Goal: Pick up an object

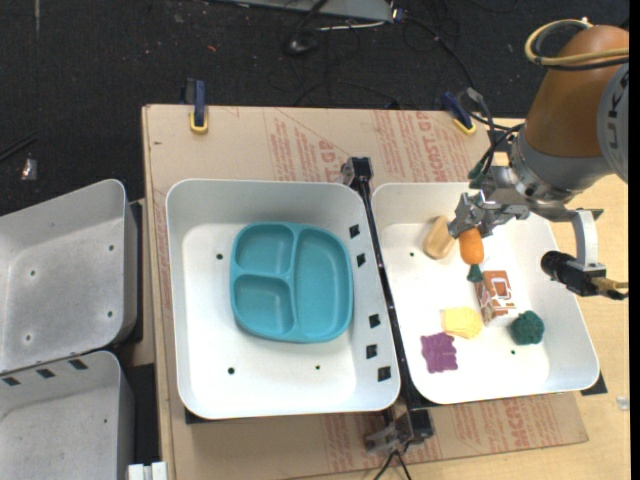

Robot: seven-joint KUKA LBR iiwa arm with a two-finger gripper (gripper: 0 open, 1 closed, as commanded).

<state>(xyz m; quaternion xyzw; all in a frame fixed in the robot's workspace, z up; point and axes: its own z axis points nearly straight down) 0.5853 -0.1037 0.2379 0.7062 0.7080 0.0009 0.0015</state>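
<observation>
Two white bins sit side by side on the counter point(260, 138). One teal tray point(292, 281) lies in the left bin point(190, 298). Six small things lie in the right bin point(560, 368): one tan piece point(437, 238), one carrot point(472, 247), one small box point(495, 295), one yellow piece point(461, 322), one purple piece point(438, 351) and one green ball point(527, 327). Jaws point(477, 218) hang just above the carrot and tan piece; how far open, I cannot tell. Dark floor point(80, 58) with cables surrounds the counter.

You had bright, even overhead light, the white bins point(200, 268) near glare, soft short shadows under the toys, dark dim floor point(80, 58), focus slightly soft throughout.
</observation>
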